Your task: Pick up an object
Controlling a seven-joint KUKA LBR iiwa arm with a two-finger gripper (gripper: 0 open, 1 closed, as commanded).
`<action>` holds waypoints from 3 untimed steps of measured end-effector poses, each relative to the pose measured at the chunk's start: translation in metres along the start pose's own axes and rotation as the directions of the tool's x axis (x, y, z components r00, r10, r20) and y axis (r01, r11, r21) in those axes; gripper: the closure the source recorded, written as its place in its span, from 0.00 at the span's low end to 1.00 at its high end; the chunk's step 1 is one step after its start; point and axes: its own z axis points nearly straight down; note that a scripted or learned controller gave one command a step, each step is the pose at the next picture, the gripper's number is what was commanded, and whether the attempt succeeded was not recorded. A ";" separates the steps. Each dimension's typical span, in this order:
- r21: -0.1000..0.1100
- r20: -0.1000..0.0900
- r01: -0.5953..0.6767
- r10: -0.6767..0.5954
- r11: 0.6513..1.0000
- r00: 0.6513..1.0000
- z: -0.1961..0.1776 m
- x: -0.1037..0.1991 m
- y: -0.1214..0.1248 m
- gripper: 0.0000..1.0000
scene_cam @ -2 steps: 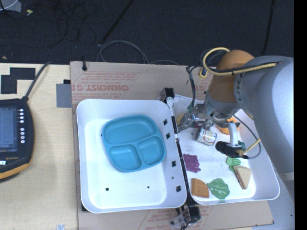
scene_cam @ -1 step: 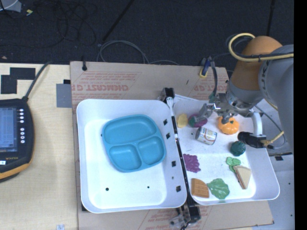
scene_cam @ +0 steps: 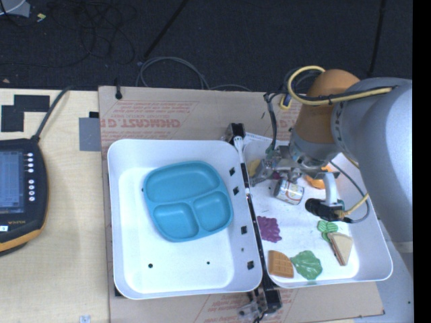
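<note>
My gripper is low in the upper part of the right bin, under the grey arm with its orange band. Just right of it an orange piece peeks out from under the wrist. A yellow piece lies to its left, by the divider between the bins. Nearer the front lie a purple bunch of grapes, a brown waffle, a green leaf and a bread wedge with a green top. Nothing can be seen in the gripper's grasp.
The left bin holds a blue divided plate. A black and orange hand-held pendant lies on the bench at the far left. Cables run behind the bins.
</note>
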 end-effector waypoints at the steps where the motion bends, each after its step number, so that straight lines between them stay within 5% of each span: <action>1: -0.012 0.006 -0.005 0.005 1.000 1.000 -0.073 -0.049 0.002 0.00; 2: -0.006 0.005 -0.001 0.001 1.000 1.000 0.005 0.004 0.001 0.00; 3: -0.015 0.007 -0.005 0.005 1.000 1.000 -0.098 -0.047 0.002 0.00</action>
